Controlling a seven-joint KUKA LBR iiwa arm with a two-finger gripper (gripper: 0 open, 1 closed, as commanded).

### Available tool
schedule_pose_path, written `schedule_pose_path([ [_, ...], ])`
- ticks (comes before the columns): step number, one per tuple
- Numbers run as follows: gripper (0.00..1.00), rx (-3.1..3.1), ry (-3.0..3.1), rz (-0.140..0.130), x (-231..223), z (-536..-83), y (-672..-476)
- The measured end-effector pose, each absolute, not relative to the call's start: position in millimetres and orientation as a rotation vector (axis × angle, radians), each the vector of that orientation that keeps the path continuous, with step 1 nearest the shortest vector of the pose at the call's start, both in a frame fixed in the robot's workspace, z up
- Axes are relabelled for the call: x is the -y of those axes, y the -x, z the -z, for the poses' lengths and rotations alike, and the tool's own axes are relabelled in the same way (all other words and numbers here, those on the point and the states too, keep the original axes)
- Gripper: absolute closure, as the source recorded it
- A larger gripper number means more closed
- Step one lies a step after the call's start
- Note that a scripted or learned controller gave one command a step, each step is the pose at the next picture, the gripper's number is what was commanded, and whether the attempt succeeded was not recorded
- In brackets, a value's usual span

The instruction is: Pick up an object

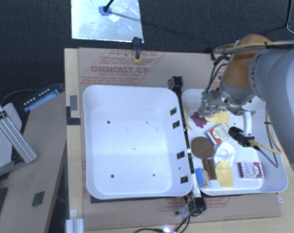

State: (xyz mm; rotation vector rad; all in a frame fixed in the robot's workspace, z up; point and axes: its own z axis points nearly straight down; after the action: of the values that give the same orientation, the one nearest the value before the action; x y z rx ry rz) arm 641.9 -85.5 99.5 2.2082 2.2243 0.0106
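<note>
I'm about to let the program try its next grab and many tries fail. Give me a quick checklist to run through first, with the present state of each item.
1. Gripper is over the right bin, where the objects lie: ok.
2. A target sits below it: ok; the purple object lies just under the gripper, with a yellow piece beside it.
3. Fingers open and ready to close: cannot tell; the wrist hides them.
4. Anything already held: cannot tell.
5. Target free of neighbours: not ok; the purple object and yellow piece lie close together near the bin's far left corner.
6. Other objects out of the way: ok; the brown disc and red box lie nearer the camera.
</note>
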Motion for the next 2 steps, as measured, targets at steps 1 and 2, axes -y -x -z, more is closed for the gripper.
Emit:
schedule_pose_path([
  [1, 0.0, -2.225, -2.209, -0.009, 85, -98, -641.3],
  [2, 1.0, -2.226, -2.206, -0.011, 85, -109, -642.1],
])
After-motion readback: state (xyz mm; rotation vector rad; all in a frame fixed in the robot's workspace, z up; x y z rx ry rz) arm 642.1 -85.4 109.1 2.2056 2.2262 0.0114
